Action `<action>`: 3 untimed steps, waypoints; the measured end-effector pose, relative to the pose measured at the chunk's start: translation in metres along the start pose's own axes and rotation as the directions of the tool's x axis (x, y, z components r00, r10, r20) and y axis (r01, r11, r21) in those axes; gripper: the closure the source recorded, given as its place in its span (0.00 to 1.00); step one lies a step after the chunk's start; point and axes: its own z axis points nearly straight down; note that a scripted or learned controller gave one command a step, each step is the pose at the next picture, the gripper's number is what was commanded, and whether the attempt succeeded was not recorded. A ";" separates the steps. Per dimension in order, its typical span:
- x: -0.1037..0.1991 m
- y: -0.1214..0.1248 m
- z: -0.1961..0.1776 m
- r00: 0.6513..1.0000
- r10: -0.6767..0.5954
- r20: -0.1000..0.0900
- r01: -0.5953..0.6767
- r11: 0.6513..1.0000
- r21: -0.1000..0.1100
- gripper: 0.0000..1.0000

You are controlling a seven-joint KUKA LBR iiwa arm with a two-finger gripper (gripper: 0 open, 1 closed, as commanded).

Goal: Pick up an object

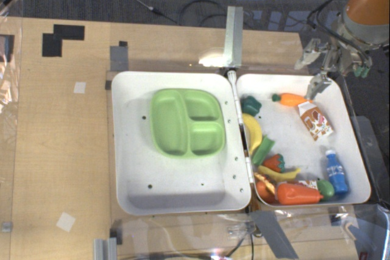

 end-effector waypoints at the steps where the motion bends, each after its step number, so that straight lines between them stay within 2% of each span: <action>1: -0.005 -0.001 0.147 1.000 -0.009 0.000 0.009 1.000 0.001 0.00; 2: 0.047 -0.025 0.158 0.993 -0.118 0.001 0.118 0.993 0.001 0.00; 3: 0.006 -0.011 0.158 0.997 -0.077 0.004 0.077 0.997 0.000 0.00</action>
